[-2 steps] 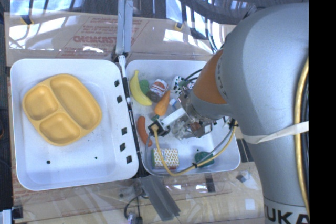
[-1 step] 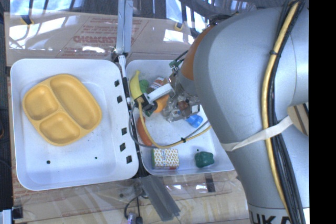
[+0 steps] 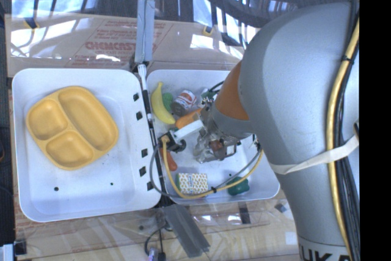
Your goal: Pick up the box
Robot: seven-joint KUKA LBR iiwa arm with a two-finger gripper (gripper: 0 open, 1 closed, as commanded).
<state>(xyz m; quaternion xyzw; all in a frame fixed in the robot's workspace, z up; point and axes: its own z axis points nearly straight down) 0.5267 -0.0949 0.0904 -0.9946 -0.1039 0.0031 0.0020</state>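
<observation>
Box (image 3: 192, 183) lies flat near right bin's (image 3: 269, 189) front wall, just below-left of tool (image 3: 212, 148); tool's grip state unreadable.

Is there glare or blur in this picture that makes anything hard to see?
In the camera view, bright glare lies on the clear sheet behind the bins; the yellow tray is sharp and evenly lit; the arm looms large and soft, shading the right bin, so the gripper reads murky.
</observation>
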